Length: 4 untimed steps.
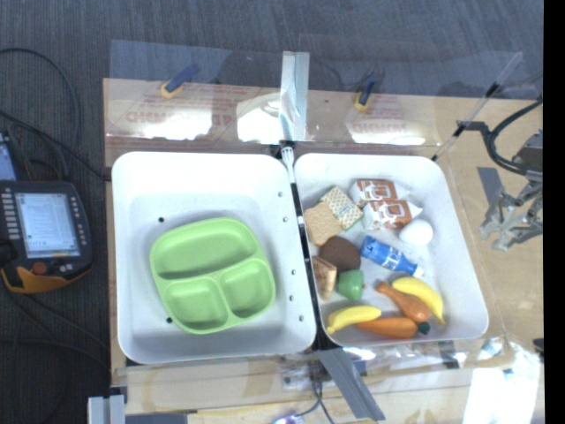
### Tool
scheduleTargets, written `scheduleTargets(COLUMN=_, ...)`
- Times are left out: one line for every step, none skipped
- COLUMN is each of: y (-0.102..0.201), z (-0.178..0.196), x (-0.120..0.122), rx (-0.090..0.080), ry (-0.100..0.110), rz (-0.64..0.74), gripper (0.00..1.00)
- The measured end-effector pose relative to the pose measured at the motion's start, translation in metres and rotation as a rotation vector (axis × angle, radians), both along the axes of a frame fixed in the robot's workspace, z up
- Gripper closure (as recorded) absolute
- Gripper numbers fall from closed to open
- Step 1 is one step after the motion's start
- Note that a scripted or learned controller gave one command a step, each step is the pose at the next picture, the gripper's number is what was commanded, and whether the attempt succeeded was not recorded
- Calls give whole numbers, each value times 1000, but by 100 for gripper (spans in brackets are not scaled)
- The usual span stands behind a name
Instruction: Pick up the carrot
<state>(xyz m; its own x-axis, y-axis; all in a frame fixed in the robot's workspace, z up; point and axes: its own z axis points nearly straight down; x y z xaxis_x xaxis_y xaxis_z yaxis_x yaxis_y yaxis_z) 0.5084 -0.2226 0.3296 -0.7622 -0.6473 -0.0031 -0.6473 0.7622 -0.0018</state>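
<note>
The carrot (pixel 387 328) is orange with a dark green end. It lies flat along the front wall of the right bin (pixel 459 237), green end pointing right. A second orange, carrot-like piece (pixel 405 300) lies at a slant just behind it. One yellow banana (pixel 352 316) touches the carrot's left end, and another banana (pixel 420 295) curves over the slanted piece.
The right bin also holds a green round fruit (pixel 350 283), a brown piece (pixel 339 253), a blue bottle (pixel 387 255), a white egg (pixel 417 232), crackers and small cartons. The left bin (pixel 132 193) holds a green divided plate (pixel 210 274). A metal bracket (pixel 512 217) and cables sit right of the bins.
</note>
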Motion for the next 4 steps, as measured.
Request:
scheduleTargets(y=1, z=-20, x=21, rx=2, ry=2, rz=516, gripper=100)
scheduleTargets(y=31, z=-25, x=76, rx=1, ry=0, rz=744, gripper=100)
scheduleTargets(y=31, z=-25, x=77, rx=2, ry=-1, rz=745, gripper=0)
scheduleTargets(y=72, z=-147, x=0, rx=8, ry=10, rz=757, gripper=0)
